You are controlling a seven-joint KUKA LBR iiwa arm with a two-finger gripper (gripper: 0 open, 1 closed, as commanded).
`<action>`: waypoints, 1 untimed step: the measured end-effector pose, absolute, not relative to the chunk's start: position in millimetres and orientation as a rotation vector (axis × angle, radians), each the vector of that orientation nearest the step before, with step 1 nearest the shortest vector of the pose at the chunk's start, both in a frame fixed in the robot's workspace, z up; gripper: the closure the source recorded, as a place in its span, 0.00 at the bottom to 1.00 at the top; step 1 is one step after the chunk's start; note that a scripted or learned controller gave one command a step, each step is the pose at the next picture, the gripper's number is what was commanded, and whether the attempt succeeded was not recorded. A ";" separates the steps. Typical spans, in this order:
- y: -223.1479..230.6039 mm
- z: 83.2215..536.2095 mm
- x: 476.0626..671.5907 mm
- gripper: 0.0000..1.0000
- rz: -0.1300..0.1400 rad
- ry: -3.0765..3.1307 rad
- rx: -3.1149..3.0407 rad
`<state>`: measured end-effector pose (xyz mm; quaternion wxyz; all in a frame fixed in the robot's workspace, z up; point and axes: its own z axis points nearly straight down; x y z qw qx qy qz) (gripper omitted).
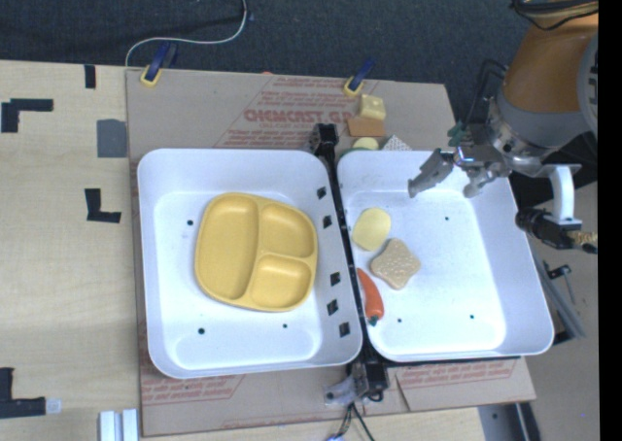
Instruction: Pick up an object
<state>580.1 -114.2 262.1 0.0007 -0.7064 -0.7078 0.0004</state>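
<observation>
1. Start at your left: the left bin [165, 235] carries a yellow divided tray [256, 252] lying flat near its middle. It takes up much of the floor there and offers the fingers no narrow edge, so I judge it a poor target for this pick.

2. Move to the divider between the bins. Just right of it, in the right bin [486, 322], three small things lie clustered near the left wall: a pale yellow round piece [371, 228], a tan bread-like slice [395, 263] touching or nearly touching it below, and an orange carrot-like piece [371, 296] tight against the wall. These are your likely candidates; the carrot's closeness to the wall would leave little room for a finger on that side.

3. Behind the bins, on the cardboard, sit a few small blocks [367, 116], outside either bin.

4. Further right, the gripper [450, 174] hangs over the upper part of the right bin, its two fingers spread apart with nothing between them. It stands well apart from the cluster, up and to the right of it.

5. In my judgement the pick has not begun: you would need to travel left and down toward the slice or round piece before closing.
</observation>
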 end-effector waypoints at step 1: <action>-115.3 162.0 587.7 0.00 0.008 -2.218 -2.217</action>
